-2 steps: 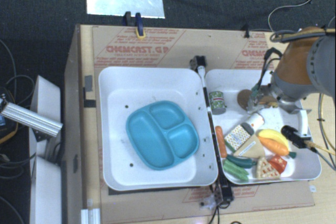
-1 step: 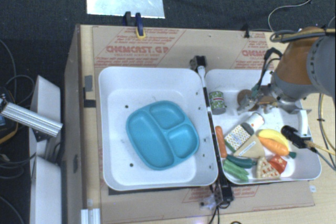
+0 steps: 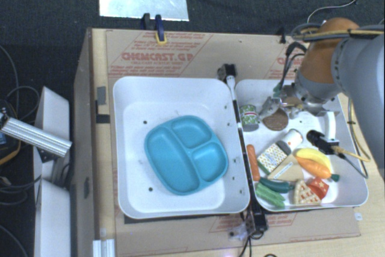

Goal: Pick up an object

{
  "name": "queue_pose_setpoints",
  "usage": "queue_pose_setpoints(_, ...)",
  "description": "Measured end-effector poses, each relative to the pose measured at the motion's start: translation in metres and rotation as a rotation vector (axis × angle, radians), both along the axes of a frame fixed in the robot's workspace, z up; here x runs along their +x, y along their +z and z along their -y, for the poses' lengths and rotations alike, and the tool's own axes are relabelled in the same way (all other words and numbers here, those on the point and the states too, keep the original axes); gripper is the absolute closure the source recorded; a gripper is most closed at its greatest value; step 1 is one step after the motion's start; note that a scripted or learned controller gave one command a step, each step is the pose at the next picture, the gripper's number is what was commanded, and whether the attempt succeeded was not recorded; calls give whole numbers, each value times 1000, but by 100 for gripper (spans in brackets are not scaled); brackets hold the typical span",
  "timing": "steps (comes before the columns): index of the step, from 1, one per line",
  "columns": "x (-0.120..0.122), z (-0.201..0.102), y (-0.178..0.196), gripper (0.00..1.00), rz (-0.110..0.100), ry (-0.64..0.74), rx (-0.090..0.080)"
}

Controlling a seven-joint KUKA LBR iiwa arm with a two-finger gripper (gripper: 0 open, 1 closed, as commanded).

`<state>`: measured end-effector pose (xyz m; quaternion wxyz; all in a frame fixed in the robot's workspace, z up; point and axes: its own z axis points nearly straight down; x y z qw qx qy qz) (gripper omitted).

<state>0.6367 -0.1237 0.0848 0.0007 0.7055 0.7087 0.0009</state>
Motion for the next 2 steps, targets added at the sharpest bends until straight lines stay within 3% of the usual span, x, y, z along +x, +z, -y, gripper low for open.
queue_pose_setpoints(1,-56,-19,0,0,1,-6,-5)
queue_pose_setpoints(2,-100,-1,0,0,-1,-4,-1)
